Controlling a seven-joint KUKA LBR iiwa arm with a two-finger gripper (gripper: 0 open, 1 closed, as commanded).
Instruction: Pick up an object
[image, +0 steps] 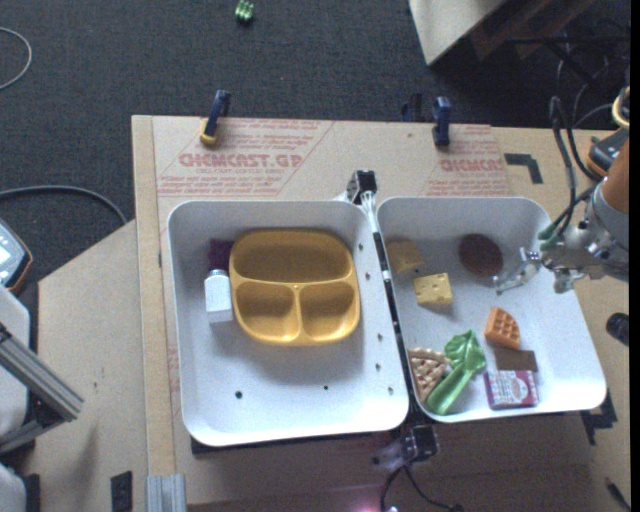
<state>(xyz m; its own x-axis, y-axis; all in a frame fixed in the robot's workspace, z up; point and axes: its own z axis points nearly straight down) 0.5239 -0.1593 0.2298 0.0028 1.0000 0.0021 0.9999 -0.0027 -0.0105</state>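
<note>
Several toy foods lie in your right white bin (560, 330); the dark brown round patty (481, 255) sits just beside the gripper (516, 277), whose fingers look parted and empty. Probably light, stiff: pinch its rim.

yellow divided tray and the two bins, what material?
Yellow divided tray: looks like moulded plastic, smooth with a soft sheen and rounded compartment walls. Left bin and right bin: probably thin white plastic, matte, with rounded corners; painted metal can't be ruled out.
</note>
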